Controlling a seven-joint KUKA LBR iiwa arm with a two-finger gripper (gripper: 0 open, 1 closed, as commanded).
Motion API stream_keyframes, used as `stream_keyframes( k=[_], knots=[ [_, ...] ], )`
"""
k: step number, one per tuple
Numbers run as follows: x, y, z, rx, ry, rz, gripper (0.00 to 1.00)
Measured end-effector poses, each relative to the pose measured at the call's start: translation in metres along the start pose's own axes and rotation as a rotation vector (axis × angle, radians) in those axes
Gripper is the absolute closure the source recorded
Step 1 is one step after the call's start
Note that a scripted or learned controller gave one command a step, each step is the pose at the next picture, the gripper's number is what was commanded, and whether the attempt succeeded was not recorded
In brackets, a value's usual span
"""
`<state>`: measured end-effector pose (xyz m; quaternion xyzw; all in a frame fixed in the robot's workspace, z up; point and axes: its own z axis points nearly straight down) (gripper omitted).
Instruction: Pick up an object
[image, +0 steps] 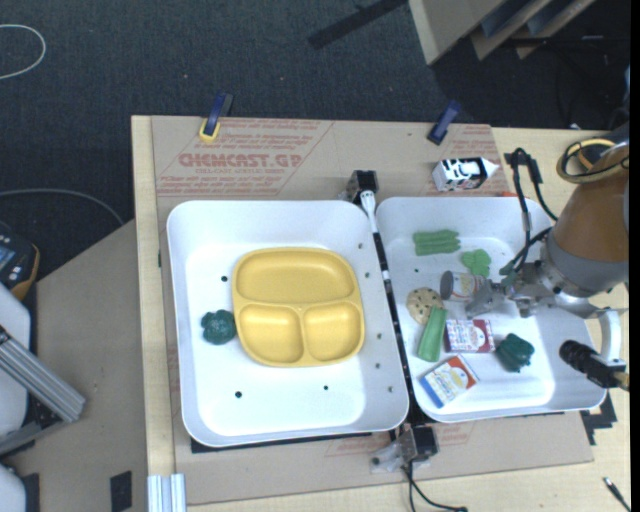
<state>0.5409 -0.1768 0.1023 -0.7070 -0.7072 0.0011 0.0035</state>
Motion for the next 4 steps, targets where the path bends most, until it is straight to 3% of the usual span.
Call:
stream_keyframes(
  k=[1,2,4],
  knots=[
    [0.001,0.000,0.019,-0.002,-0.001,0.000,0.00],
    [0.000,0.001,0.007,-0.006,-0.003,0.001,1.00],
    [0.003,0.014,-0.084,-0.014,-0.006,-0.001,1.00]
  ],
)
